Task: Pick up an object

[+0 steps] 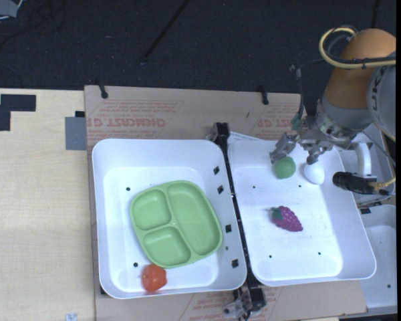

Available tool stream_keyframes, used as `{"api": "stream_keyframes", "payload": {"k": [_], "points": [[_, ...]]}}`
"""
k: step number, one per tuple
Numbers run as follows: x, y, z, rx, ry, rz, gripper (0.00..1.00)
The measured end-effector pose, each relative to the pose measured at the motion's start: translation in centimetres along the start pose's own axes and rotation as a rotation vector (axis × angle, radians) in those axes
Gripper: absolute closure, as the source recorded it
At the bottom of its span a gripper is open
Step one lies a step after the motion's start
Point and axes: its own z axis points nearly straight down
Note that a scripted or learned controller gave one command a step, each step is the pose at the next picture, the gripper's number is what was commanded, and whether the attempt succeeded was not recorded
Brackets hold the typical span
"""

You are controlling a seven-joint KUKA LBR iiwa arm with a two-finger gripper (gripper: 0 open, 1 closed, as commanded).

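My gripper (297, 154) hangs over the far end of the right bin (347, 259), open, with nothing between its two fingers. A small green ball (285, 168) lies just under the left fingertip (279, 154). A white egg-shaped object (314, 174) sits just below the right fingertip (314, 155). A purple bunch of grapes (288, 219) with a green stem lies in the middle of the right bin, well in front of the gripper.
The left bin (113, 179) holds a green divided plate (176, 223) and a red-orange fruit (154, 277) near its front wall. A black divider (231, 206) runs between the bins. A black fitting (351, 180) sticks out by the right bin's right rim.
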Motion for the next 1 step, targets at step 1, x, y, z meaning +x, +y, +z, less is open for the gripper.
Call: {"api": "stream_keyframes", "payload": {"k": [1], "points": [[-0.01, 0.28, -0.88, -0.014, -0.002, -0.002, 0.0]]}}
